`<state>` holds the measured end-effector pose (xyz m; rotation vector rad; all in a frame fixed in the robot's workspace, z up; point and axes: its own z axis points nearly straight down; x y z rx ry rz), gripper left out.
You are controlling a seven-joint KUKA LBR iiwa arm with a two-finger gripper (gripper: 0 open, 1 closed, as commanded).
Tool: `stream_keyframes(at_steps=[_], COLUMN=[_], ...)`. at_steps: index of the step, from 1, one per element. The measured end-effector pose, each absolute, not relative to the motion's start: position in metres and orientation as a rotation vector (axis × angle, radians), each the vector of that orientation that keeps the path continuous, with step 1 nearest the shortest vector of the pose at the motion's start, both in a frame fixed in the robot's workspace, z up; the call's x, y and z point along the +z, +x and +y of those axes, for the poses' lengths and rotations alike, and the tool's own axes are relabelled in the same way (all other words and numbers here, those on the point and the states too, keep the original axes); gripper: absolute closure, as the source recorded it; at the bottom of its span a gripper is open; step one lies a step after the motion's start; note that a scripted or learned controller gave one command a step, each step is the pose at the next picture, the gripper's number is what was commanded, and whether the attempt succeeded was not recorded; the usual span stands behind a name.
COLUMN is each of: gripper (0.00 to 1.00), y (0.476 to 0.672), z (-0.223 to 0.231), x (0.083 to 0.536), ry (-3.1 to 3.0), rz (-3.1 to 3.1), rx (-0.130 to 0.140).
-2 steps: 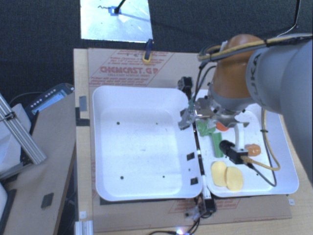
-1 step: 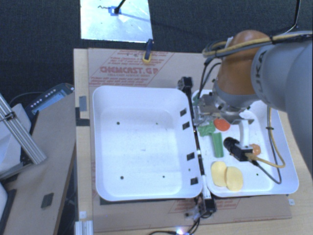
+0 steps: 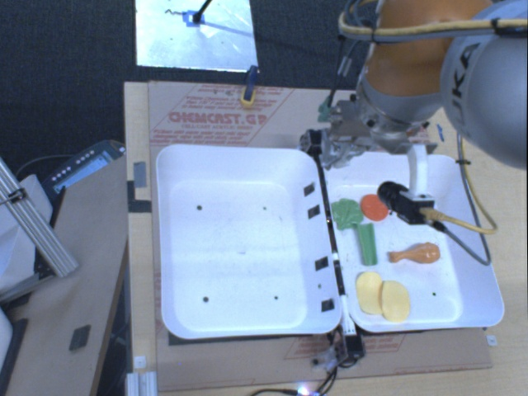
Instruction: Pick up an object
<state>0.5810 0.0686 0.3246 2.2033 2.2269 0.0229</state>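
Drumstick toy (image 3: 415, 255), lying in the view's right-hand bin (image 3: 474, 304) near 2 yellow slices (image 3: 384, 297) and a green vegetable piece (image 3: 356, 225), looks like light, stiff, smooth plastic, best pinched across its narrow shank, while the gripper (image 3: 328, 148) hovers at that bin's far corner, and I cannot tell how far open it is.

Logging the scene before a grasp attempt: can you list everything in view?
white bins: 2, white, side by side
green toy vegetable: 1, green, right bin, by the divider
red disc: 1, red-orange, right bin, beside the vegetable's head
drumstick toy: 1, orange-brown, right bin, middle
yellow slices: 2, yellow, right bin, near edge, touching
cardboard sheet: 1, tan, under the bins
arm: 1, grey and orange, from the right
end effector: 1, dark, above right bin's far left corner
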Motion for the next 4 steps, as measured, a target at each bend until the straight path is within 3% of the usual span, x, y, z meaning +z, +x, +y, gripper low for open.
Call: stream_keyframes(at_steps=[1, 3, 4], gripper=[1.0, 1.0, 1.0], y=[0.615, 0.67, 0.669], z=[0.101, 0.104, 0.096], x=[0.389, 0.387, 0.488], ry=[2.208, 2.213, 2.209], rz=[2.225, 2.225, 2.222], rx=[0.015, 0.004, 0.017])
